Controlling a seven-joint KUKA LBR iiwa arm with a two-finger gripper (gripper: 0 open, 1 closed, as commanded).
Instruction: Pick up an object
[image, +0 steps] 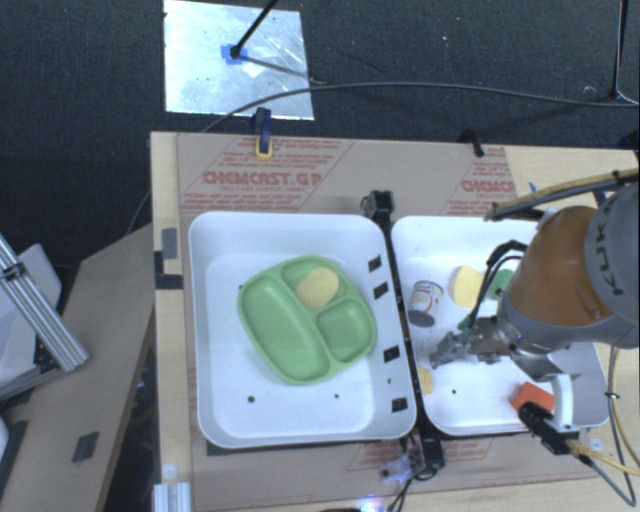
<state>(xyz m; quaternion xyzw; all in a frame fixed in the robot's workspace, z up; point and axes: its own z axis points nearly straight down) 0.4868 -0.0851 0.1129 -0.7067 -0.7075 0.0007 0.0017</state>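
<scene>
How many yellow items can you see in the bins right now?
3: one in the green tray's upper compartment, one near the right bin's top, one small piece by its left wall. The arm may hide more.

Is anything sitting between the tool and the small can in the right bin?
Nothing visible does. The tool sits low in the right bin, and the small can lies just up and left of it, with bare white bin floor between them. The yellow object sits off to the can's right.
</scene>
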